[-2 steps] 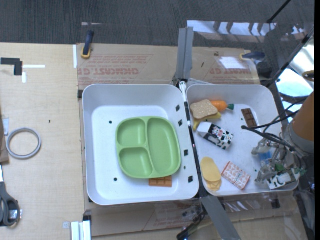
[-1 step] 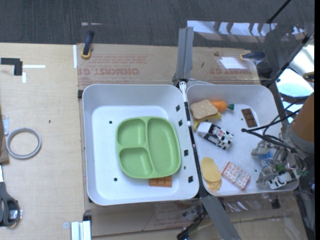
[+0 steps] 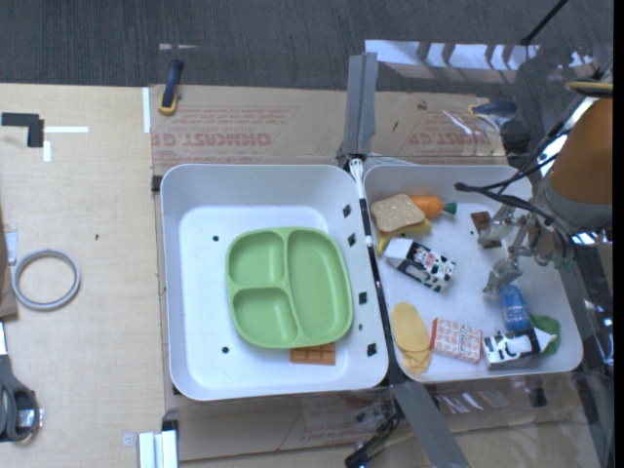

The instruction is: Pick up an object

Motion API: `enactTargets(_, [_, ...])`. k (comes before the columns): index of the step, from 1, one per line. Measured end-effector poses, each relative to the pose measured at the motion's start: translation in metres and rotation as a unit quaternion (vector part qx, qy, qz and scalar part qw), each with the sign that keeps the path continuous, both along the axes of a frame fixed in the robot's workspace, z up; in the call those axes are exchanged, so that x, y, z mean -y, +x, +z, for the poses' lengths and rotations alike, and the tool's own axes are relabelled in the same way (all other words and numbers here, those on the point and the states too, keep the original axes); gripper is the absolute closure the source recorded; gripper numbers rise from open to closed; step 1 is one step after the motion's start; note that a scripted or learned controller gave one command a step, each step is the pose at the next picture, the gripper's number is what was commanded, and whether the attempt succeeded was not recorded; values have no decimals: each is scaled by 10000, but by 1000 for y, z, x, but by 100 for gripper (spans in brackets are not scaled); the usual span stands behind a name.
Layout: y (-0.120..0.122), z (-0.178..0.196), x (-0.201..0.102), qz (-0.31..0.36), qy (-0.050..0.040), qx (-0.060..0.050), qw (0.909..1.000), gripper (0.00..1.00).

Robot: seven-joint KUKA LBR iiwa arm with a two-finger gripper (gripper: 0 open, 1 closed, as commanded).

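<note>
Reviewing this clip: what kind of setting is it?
Probably a robotics lab bench for pick trials: two white bins on cardboard, toy food like a bread slice beside a green divided plate, and tape roll nearby.

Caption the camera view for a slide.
Gripper over the right bin of toys; green divided plate in the left bin.

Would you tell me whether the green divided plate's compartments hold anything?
Empty: all three compartments of the green divided plate show bare green.
</note>
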State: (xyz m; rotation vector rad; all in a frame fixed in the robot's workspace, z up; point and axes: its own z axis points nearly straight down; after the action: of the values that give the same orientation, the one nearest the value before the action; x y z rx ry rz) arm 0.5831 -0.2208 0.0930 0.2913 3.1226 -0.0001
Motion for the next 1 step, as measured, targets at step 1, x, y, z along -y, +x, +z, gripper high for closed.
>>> enactTargets(1, [-52,-1,1,-678,4,-15,9977,0])
